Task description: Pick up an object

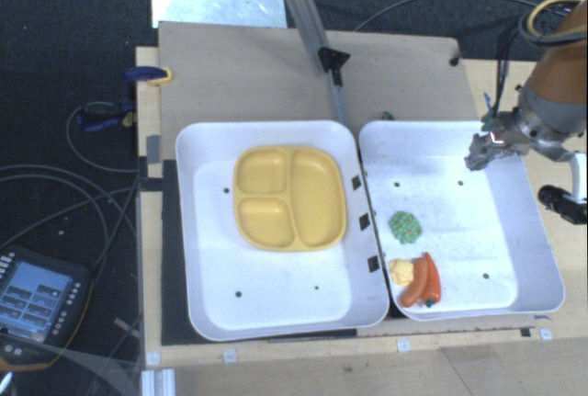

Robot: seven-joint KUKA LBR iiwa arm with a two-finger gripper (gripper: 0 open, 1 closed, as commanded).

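Orange and grey, the arm is positioned above the upper right part of the right bin [542, 288], with the gripper [480, 155] raised well apart from the objects. How far it is open cannot be told; nothing is seen held. A green broccoli piece [404, 225], a carrot [424, 278] and a yellow item [401, 271] lie near the bin's lower left. No pick is judged done; approach, descent and grasp remain.

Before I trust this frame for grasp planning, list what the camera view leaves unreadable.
- Two-finger gripper: too small and blurred to judge.
- Grey arm with orange band: cut off by the right edge.
- Small yellow item: partly hidden by the orange carrot-shaped toy; identity unclear.
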